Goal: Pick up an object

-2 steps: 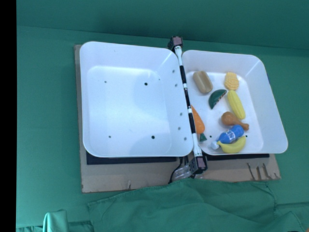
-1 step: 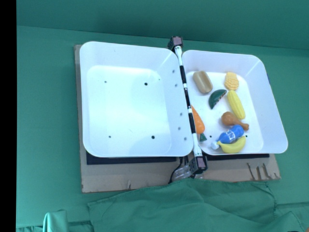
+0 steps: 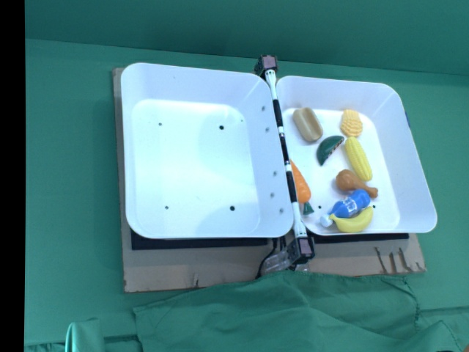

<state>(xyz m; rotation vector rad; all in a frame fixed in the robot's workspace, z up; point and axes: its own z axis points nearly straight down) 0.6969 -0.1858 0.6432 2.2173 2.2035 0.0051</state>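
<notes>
One gripper, open/closed: can't tell. Eight toy items lie in the right bin (image 3: 410, 189): carrot (image 3: 299, 183) at left wall, bread roll (image 3: 308, 124), corn (image 3: 351, 122), green wedge (image 3: 330, 149), yellow cob (image 3: 357, 158), drumstick (image 3: 355, 181), and blue bottle (image 3: 349, 205) touching banana (image 3: 352, 221). Left bin (image 3: 146, 86) sits beside it, w/ black-white rod (image 3: 282, 152) btwn them.

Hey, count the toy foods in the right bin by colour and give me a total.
Yellow: 3 (corn cob, long corn, banana)
Brown: 2 (bread roll, drumstick)
Orange: 1 (carrot)
Green: 1 (wedge)
Blue: 1 (bottle)
Total: 8
</notes>
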